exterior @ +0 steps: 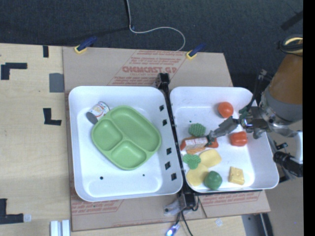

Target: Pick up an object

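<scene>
Green and yellow crowd the near edge of the right-hand shallow white bin: a round green ball-like toy lies on a pale yellow banana-shaped piece, and a small yellow cheese-like wedge sits just beside them toward the right. Farther in, an orange-and-white packet-like item lies near the divider, with a leafy green toy just below it and a bumpy green broccoli-like toy just above. The gripper reaches in from the right at a slant, its dark tip right at the packet's right end — whether the fingers are spread or clenched cannot be told, and nothing is seen between them. A red tomato-like toy rests beside the gripper, and an orange-red ball lies farther back. In the left-hand white bin, a light green divided plastic plate sits tilted, with a small white-and-grey container lying at its far-left corner. Both bins rest on brown cardboard over the wooden bench — a white cable loops beyond.
</scene>
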You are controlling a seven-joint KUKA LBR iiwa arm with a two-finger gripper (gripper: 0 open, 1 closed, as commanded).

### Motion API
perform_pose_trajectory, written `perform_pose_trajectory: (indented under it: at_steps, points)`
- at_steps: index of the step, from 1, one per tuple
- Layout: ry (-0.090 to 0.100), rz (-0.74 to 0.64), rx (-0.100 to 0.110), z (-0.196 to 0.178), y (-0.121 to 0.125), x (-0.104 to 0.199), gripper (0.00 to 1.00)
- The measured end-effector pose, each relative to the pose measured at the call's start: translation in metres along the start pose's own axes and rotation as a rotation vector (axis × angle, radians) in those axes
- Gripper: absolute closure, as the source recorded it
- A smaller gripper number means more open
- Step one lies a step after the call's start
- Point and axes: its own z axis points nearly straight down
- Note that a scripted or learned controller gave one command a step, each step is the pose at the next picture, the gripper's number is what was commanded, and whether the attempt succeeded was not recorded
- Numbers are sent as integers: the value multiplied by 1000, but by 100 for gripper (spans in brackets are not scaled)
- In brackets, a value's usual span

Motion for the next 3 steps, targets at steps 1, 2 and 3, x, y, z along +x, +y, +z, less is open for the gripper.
perform_pose_trajectory:
  at_steps: [1,2,3]
  points:
    - [0,2,3,50,-5,-8,0]
    - [1,0,4,93,-4,-8,0]
    - [1,0,5,138,-3,-1,0]
